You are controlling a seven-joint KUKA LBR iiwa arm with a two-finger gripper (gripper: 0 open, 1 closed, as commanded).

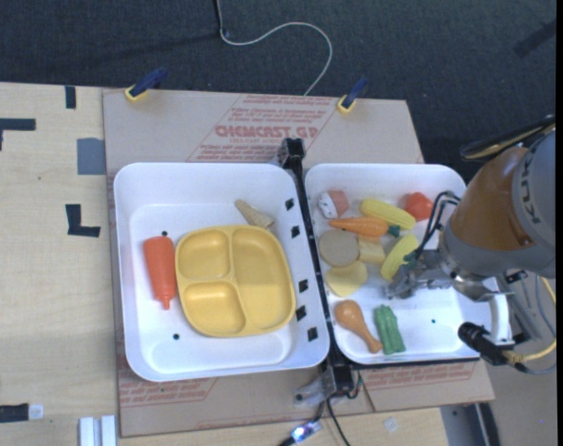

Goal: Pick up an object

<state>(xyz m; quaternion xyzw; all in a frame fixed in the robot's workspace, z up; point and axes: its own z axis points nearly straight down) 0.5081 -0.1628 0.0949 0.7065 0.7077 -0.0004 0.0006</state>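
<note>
Sitting side by side on the bench (pixel 58 249): left bin (pixel 133 193) keeping a yellow tray (pixel 233 279), right bin (pixel 449 337) crowding the toy food within the arm's reach. Hovering low over the right bin, pincer (pixel 402 282) just beside a yellow piece (pixel 399 255), probably lining up a grab; grip state impossible to tell.

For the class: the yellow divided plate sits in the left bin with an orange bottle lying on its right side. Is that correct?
Not quite. In the camera view the orange bottle lies on the plate's left side, not its right. The rest holds: the yellow divided plate sits in the left bin.
</note>
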